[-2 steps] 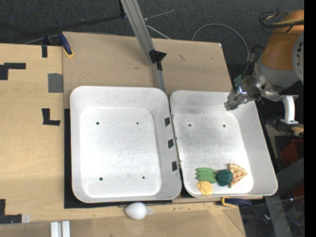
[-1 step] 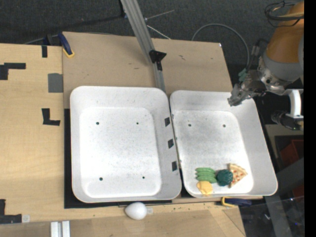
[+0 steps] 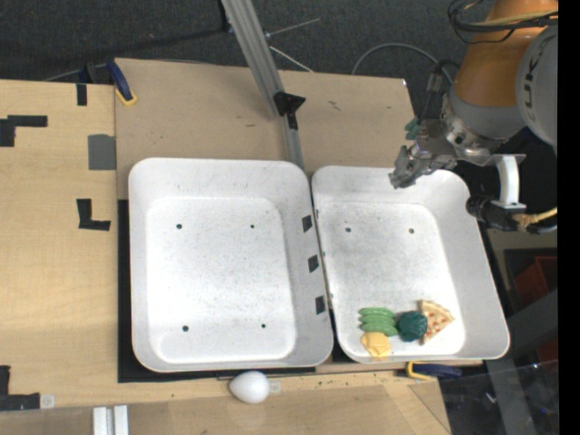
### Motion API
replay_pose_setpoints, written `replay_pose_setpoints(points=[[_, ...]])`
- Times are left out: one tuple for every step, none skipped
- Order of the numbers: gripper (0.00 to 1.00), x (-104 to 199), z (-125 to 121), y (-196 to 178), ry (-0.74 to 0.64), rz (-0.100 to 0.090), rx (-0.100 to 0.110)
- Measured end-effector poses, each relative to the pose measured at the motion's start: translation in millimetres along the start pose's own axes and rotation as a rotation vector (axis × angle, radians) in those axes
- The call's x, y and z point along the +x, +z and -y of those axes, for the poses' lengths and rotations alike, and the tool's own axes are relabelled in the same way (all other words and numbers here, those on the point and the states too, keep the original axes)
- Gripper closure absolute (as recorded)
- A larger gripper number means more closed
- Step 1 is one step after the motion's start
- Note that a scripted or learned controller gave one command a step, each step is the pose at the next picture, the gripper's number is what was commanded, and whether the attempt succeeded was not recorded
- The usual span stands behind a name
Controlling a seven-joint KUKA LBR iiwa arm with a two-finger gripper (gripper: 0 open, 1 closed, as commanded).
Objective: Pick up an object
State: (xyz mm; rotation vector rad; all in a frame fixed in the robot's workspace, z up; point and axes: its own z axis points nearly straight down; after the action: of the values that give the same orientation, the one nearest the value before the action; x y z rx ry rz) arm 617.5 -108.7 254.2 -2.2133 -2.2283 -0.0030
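The gripper [image 3: 405, 172] hangs over the right bin's [image 3: 471, 243] far rim; its grip I cannot tell. The toys [image 3: 403, 323] cluster at the bin's near edge, well apart, straight toward the camera.

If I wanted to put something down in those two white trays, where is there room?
The left bin has a bare floor from wall to wall. The right bin is bare across its far and middle floor, under the gripper. Its near right corner is crowded: green toy, yellow piece, dark green ball and pizza slice huddle there.
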Motion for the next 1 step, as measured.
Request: replay_pose_setpoints(points=[[1.0,47.7,-6.2,-3.6,0.0,0.0,0.001]])
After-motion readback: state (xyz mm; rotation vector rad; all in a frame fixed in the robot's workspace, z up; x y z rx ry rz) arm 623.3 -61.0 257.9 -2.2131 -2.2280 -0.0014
